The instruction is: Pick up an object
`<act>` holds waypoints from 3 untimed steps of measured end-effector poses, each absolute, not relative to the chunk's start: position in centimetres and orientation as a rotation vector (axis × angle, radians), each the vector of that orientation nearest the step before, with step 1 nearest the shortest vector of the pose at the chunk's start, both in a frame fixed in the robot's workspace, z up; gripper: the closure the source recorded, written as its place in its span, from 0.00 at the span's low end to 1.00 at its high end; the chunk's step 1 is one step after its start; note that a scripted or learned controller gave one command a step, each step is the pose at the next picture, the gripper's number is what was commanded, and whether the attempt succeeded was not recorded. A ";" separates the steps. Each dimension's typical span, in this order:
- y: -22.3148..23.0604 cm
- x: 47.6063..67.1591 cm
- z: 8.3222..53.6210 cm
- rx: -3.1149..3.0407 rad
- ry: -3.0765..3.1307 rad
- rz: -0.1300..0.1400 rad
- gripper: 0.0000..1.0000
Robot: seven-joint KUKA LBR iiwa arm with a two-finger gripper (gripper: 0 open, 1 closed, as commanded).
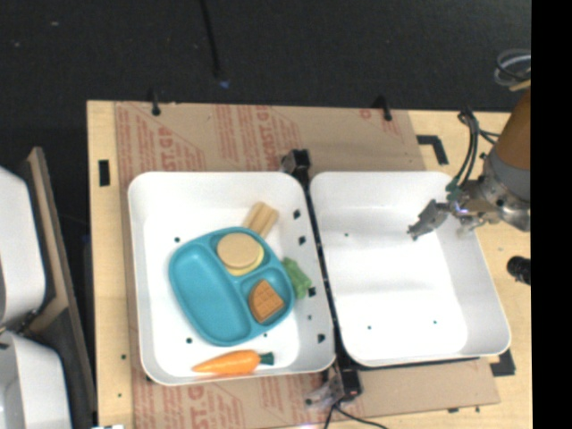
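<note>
Gripper (427, 221), its opening impossible to tell and nothing visibly held, hovers over the right bin (402, 329), so every pickable object, tray (210, 298), carrot (228, 362), lies well to its left in the other bin (152, 239).

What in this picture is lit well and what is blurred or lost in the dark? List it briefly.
Camera view: both white bins are bright and evenly lit, with soft shadows; the blue tray and carrot read clearly; the gripper is small and smeared; the floor beyond the bench is almost black.
</note>
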State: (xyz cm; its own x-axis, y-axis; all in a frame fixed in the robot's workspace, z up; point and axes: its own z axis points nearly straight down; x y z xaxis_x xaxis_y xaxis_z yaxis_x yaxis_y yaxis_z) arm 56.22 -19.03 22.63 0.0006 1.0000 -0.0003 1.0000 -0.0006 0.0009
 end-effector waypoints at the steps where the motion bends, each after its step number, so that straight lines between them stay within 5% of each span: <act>1: -22.2 60.3 16.0 2.226 2.223 -0.006 0.00; 2: -22.2 60.5 17.4 2.220 2.219 0.001 1.00; 3: -22.2 60.5 17.4 2.221 2.220 0.000 0.00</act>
